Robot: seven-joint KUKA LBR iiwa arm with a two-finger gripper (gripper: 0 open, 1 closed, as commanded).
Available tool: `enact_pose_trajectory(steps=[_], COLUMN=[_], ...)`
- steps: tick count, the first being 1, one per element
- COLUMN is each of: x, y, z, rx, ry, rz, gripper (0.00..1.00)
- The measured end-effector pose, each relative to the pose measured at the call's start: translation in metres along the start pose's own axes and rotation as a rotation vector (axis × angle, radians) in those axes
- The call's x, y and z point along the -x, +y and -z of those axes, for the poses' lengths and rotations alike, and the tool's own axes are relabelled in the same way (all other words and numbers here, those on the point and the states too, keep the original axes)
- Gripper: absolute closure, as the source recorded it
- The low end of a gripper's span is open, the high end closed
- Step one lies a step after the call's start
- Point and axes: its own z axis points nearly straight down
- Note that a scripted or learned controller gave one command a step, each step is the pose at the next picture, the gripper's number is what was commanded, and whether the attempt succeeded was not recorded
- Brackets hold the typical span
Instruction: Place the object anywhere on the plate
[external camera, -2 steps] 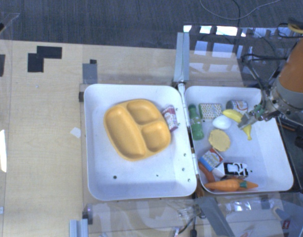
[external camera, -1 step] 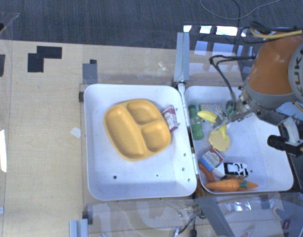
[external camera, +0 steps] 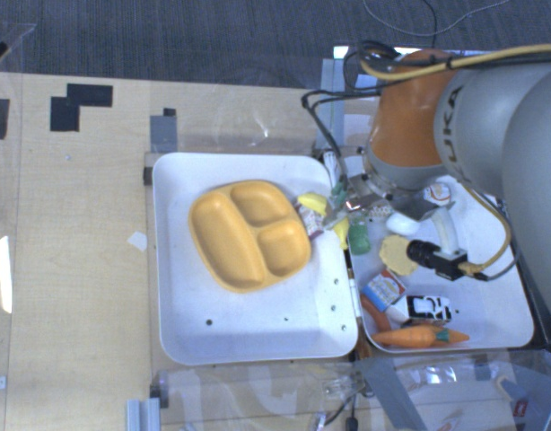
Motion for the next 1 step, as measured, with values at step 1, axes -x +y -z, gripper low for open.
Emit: enact_pose_trajectory(steps=[1], x=[0.0002], y=[0.0], z=[0.0002], rx=[0.0], ry=[0.0], rz=[0.0], gripper=[0.0])
